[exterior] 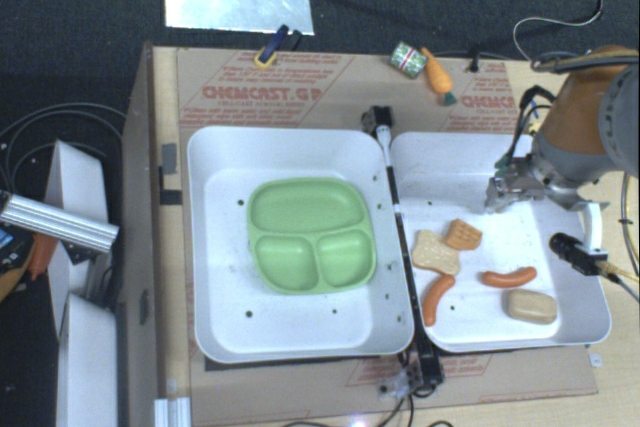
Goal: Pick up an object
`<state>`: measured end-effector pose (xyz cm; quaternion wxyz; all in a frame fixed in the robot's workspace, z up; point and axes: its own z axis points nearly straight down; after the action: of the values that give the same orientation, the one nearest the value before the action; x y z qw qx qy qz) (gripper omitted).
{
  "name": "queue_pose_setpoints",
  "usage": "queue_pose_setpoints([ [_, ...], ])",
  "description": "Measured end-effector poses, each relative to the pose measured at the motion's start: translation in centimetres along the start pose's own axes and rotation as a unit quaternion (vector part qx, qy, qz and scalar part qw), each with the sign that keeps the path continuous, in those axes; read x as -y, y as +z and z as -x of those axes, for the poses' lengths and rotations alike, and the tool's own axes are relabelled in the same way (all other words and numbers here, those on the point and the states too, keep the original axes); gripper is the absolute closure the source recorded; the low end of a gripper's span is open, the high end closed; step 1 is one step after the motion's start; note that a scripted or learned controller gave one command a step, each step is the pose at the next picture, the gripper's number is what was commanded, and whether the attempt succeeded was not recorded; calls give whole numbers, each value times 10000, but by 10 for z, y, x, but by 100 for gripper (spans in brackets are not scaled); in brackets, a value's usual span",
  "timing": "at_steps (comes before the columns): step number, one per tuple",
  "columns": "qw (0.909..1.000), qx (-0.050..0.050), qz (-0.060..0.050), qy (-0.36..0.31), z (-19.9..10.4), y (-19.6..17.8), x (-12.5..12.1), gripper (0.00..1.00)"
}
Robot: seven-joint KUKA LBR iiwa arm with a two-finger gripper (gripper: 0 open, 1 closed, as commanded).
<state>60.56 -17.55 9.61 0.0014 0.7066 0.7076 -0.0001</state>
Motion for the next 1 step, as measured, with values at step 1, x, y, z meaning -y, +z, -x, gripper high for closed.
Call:
queue_pose_setpoints([
  [1, 10000, -12, 0, -9, -66, -16, 47, 0],
])
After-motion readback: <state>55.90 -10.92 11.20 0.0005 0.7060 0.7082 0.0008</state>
